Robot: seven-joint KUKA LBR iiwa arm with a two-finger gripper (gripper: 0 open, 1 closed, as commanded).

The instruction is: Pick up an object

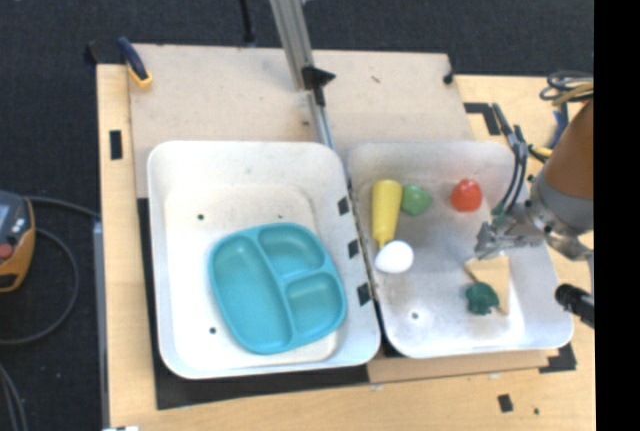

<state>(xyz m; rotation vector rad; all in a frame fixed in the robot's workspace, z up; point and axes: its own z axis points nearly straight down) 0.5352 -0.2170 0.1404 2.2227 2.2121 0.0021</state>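
The right bin point(440, 334) holds a yellow cylinder point(386, 210), a small green piece point(416, 201), a red object point(465, 195), a white ball point(394, 257), a dark green toy point(482, 298) and a tan flat piece point(494, 279). My gripper point(497, 239) hangs over the right side of this bin, just above the tan piece and below the red object. Nothing shows between its fingers.
The left bin point(180, 179) holds a turquoise divided plate point(277, 286). A metal pole point(290, 19) rises from the bench behind the bins. The grey arm with its orange band point(572, 169) comes in from the right edge.
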